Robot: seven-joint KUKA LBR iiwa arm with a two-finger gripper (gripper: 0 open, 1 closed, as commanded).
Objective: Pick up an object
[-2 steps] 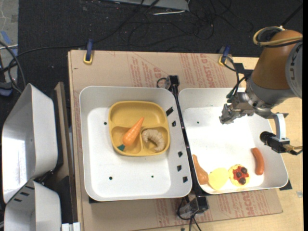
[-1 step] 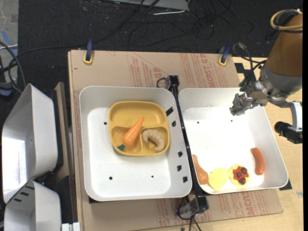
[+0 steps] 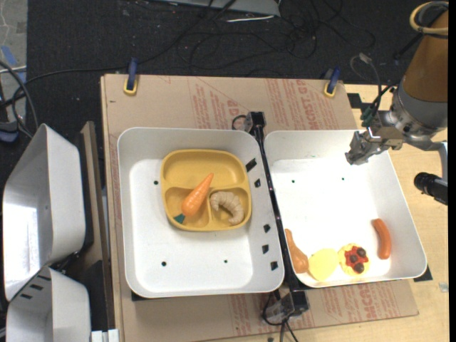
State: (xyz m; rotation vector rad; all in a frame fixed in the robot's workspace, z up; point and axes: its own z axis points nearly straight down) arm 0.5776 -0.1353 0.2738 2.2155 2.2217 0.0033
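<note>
I am at the approach step: nothing is picked yet, and my gripper (image 3: 360, 150) hangs over the far right corner of the right bin (image 3: 335, 205), above bare white floor. Nothing sits between my fingers as far as the view shows; how wide they stand I cannot tell, they are too small and dark against the wrist.

The things I could take all lie along the near edge of this bin, well apart from me. The sausage (image 3: 382, 238) rests by the right wall, lying roughly along it. Just left of it at the near edge is a small pizza (image 3: 354, 258), touching or almost touching a pale yellow disc (image 3: 324, 263). A chicken leg (image 3: 295, 251) lies against the left wall.

The left bin (image 3: 142, 212) holds a yellow plate (image 3: 199, 164) with a carrot (image 3: 197, 194) and a shrimp (image 3: 228, 205) in its compartments; those are farther off.

My judgement: the sausage is the nearest and stands alone, so the next move calls for travelling toward the near right corner, turning the jaws across its short width, then descending.
</note>
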